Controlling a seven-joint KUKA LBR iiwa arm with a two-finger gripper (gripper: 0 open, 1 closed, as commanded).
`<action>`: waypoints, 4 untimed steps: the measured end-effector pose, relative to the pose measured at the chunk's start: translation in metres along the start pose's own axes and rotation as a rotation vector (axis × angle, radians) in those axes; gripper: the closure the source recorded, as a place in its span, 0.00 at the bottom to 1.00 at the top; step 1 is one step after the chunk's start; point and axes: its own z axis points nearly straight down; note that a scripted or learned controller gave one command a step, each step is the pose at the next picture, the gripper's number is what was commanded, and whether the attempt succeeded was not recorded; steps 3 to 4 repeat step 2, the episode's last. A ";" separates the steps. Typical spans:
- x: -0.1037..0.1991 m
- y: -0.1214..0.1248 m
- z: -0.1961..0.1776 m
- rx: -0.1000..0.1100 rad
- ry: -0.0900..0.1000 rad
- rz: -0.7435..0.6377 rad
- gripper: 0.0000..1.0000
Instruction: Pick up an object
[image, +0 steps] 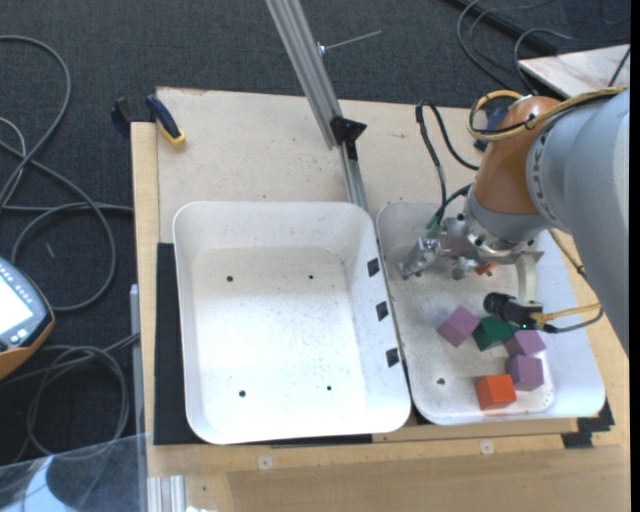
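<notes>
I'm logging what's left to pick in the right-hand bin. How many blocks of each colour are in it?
Purple blocks: 3
Green block: 1
Orange block: 1
Total: 5, all in the right bin, near its lower end; the arm may hide more.

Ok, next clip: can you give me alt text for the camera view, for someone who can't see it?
A grey arm with an orange band reaches from the right, its gripper low over the right bin, up-frame of a cluster of small blocks: three purple blocks, a green block and an orange block. The left bin sits beside it on the bench.
</notes>
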 end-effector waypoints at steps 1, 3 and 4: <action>-0.114 0.014 0.001 0.008 -0.001 0.007 0.00; -0.120 0.034 -0.048 -0.002 -0.002 0.000 0.00; -0.120 0.034 -0.048 -0.002 -0.002 0.000 0.00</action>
